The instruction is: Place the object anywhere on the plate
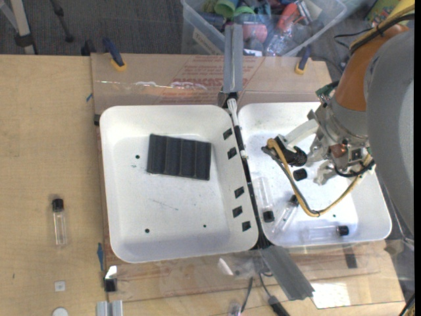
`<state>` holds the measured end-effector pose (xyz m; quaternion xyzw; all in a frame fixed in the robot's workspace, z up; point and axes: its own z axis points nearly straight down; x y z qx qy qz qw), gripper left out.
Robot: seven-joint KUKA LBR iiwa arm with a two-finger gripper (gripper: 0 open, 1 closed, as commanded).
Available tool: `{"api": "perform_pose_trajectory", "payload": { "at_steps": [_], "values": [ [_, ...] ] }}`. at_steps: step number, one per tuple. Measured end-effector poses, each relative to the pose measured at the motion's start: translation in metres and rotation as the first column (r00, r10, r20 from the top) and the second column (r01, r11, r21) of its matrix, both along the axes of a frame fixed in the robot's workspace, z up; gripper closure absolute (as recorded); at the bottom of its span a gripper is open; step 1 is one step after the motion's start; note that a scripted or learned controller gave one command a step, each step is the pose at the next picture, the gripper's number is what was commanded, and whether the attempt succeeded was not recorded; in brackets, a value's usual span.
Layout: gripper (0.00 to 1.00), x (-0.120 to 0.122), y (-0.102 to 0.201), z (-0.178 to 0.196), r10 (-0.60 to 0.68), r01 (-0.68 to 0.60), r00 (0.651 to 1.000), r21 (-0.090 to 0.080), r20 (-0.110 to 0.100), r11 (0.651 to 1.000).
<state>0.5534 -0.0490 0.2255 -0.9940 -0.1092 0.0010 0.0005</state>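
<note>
The big wooden bench (46,124) fills the picture and holds everything up. The grey arm (395,97) with its orange band comes in from the right side and bends down over the right bin, most likely because the things to pick up lie there. Two white bins sit side by side in the middle. The left bin (118,236) has low walls, so nothing slides out. The right bin (375,222) touches it along a dark strip in the middle. At the top of the picture a clear tub (197,12) full of bright toys waits behind the bins, out of the way. In the upper part of the left bin lies the plate (179,157), a flat dark slab with ridges, lying flat and bare on top so that something can be put on it. The claw (310,155) hangs low over the upper middle of the right bin, well apart from the plate. I cannot tell how far open it is, or if it has hold of anything. A yellow cable (309,209) loops down under it. The object is probably one of the small clear tubes (266,196) lying in the lower part of the right bin, near the dark strip, so I think the picking up is not done yet. A small glass vial (59,219) lies alone on the bench at the far left.
</note>
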Motion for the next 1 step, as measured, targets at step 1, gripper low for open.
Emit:
{"api": "perform_pose_trajectory", "payload": {
  "at_steps": [1],
  "values": [
    [1.00, 0.0758, -0.0339, -0.0419, -0.010, 0.010, 1.000, 0.000, -0.001, 1.000]
  ]
}}
